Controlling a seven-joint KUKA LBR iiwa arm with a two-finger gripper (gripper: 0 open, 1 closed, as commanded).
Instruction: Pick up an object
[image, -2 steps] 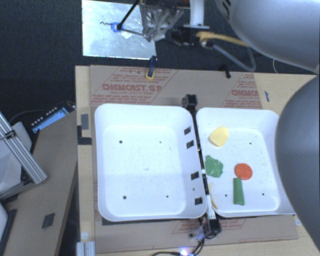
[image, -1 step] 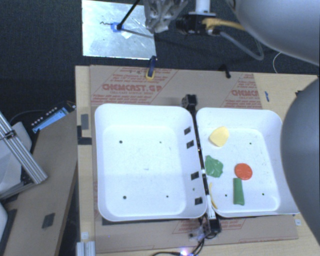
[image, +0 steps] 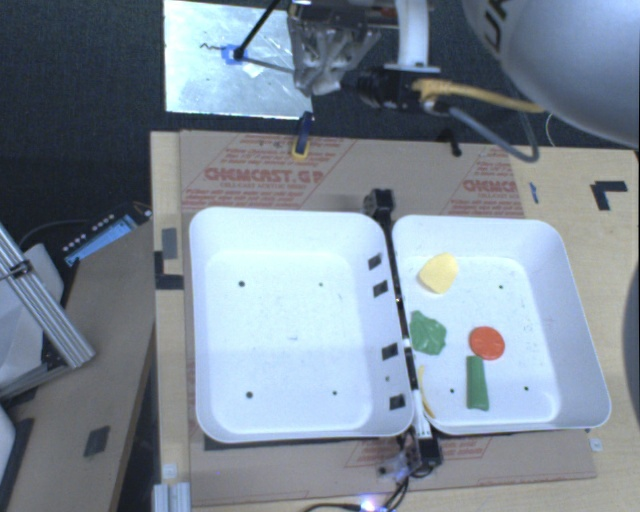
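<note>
Above the bins' far edge, gripper (image: 318, 78) hanging, grip state impossible to tell. Lying apart in right bin (image: 572, 290): yellow piece (image: 438, 273), green lump (image: 429, 333), orange disc (image: 486, 343), green stick (image: 477, 383).

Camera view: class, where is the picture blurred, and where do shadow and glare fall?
Camera view: the arm at top right is a soft, out-of-focus mass; a grey shadow covers the lower part of the left bin; the silver sheet at the top glares.
</note>
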